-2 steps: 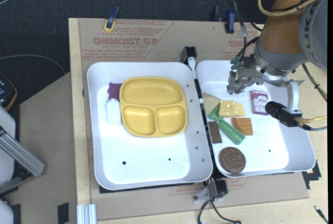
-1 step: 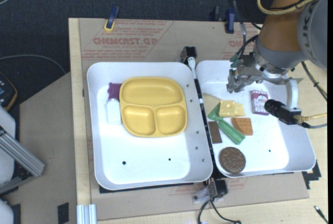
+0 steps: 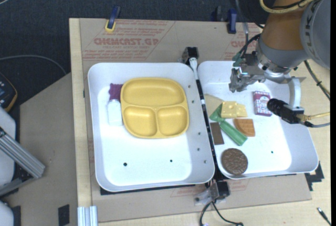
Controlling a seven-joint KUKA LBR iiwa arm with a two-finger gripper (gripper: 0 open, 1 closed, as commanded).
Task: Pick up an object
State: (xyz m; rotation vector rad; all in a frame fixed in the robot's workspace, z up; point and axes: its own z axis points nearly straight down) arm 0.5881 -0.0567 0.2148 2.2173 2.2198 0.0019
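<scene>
My gripper (image 3: 237, 84) hangs over the back of the right bin (image 3: 294, 159), under the grey wrist and orange band. Its fingers point down, above bare white floor. Just in front of it lie a pale yellow cheese-like block (image 3: 233, 110), a green wedge and stick (image 3: 229, 128), a tan waffle-like square (image 3: 244, 126), a brown strip (image 3: 217, 133) and a round brown cookie (image 3: 234, 160). A small maroon packet (image 3: 260, 102) lies to the gripper's right. I see nothing between the fingers.
The left bin (image 3: 147, 172) holds a yellow divided plate (image 3: 155, 107), with a purple piece (image 3: 115, 91) and a white piece (image 3: 114, 113) at its left side. A black cable connector (image 3: 283, 110) hangs over the right bin. Clamps stand at the board's back edge.
</scene>
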